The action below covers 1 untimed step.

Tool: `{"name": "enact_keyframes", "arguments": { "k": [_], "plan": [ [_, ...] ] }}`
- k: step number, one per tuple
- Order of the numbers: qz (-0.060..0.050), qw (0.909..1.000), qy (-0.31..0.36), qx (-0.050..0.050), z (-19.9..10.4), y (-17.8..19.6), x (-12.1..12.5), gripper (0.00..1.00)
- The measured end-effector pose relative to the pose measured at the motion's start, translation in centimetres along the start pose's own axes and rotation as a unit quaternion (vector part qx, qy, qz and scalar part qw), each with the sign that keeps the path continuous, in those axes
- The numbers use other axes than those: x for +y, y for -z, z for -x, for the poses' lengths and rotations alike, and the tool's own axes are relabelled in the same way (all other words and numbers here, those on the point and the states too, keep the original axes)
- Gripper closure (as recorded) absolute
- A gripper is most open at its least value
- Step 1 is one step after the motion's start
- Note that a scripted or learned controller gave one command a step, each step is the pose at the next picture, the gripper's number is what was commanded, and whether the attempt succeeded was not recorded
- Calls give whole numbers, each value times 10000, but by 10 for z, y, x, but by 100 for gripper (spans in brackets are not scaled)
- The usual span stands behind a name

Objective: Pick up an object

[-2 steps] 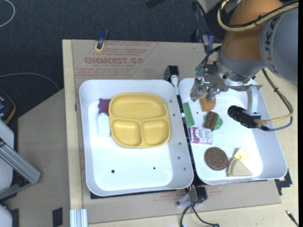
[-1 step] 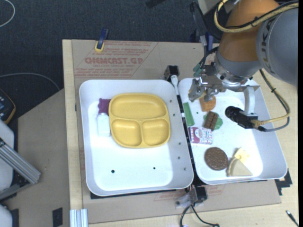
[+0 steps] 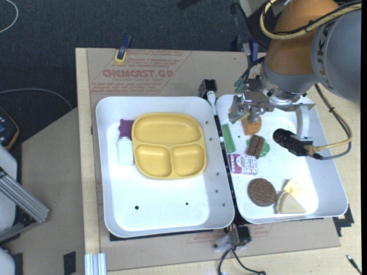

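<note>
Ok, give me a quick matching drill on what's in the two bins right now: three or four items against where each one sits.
Items:
1. yellow divided tray
2. brown round disc
3. green marker
4. gripper

Places:
A. right bin, near its front edge
B. left bin
C. right bin, along its left wall
D. above the right bin's far end, over an orange piece

Pairs: 1-B, 2-A, 3-C, 4-D
</note>
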<state>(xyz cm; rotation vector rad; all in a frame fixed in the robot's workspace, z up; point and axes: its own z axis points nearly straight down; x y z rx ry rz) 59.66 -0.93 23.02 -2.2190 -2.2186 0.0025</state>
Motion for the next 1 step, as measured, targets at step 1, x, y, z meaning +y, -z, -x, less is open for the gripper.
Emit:
{"name": "enact_keyframes", "arguments": {
  "k": [1],
  "plan": [
    [-4,10000,-7,-7,15,-14,-4,100]
  ]
}}
